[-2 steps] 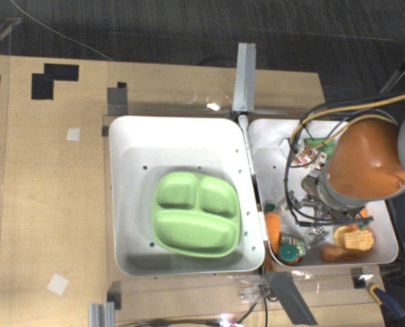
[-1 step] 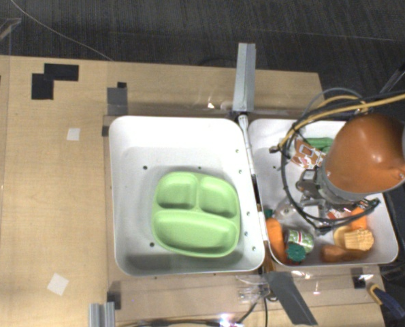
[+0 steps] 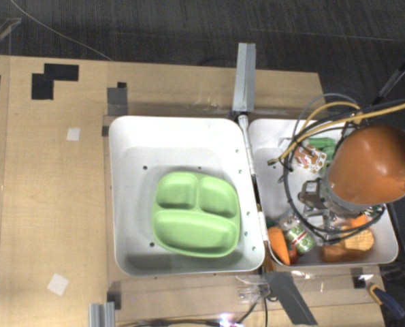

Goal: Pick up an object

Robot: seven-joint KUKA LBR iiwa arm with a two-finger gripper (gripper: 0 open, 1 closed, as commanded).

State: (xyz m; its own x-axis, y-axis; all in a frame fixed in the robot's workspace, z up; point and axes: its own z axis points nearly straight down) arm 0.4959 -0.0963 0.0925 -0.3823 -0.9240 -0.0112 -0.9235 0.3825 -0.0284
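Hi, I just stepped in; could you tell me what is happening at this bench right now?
A KUKA arm is reaching down into the right bin, which holds a jumble of small toy foods, including a carrot, a small can and a bread-like piece. Its gripper sits low over that clutter, mostly hidden by the wrist, so a grasp cannot be confirmed. The left bin holds a green divided plate, lying untouched.

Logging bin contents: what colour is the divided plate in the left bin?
Light green, plain, in the camera view: the divided plate.
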